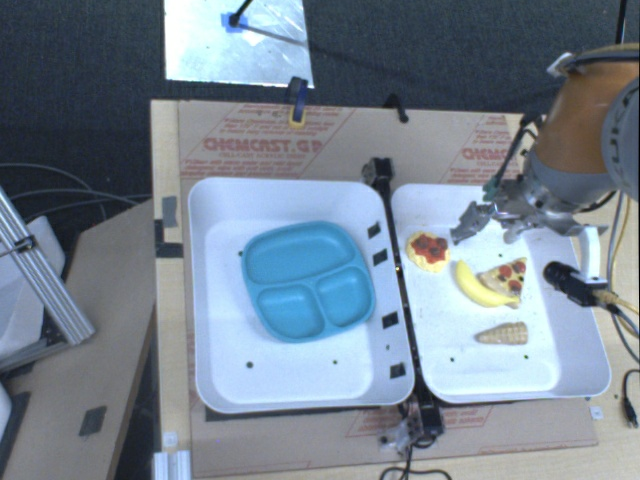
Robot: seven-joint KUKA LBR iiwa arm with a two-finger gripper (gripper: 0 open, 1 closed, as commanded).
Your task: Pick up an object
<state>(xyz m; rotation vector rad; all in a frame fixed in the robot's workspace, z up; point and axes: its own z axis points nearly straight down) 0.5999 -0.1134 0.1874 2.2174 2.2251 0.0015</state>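
White plastic, two shallow bins side by side on a bench; the black divider (392,268) between them serves as landmark. Left of the divider: left bin (215,298) holding a blue plate (305,278) with three compartments, lying flat near the bin's middle. Right of the divider: right bin (570,358) with four toy foods. Closest to the divider, a small round pizza (428,251), yellow with red spots. Farther right, a banana (478,286), and a pizza slice (510,277) touching its right end. Below those, toward the near edge, a cone (502,334) lying on its side, apart from the others. Arm enters from the right, orange band up high; gripper (492,225) sits over the right bin's upper part, just right of the round pizza and above the banana. Fingers spread apart, tips pointing down-left, nothing between them. All four foods rest on the bin floor.
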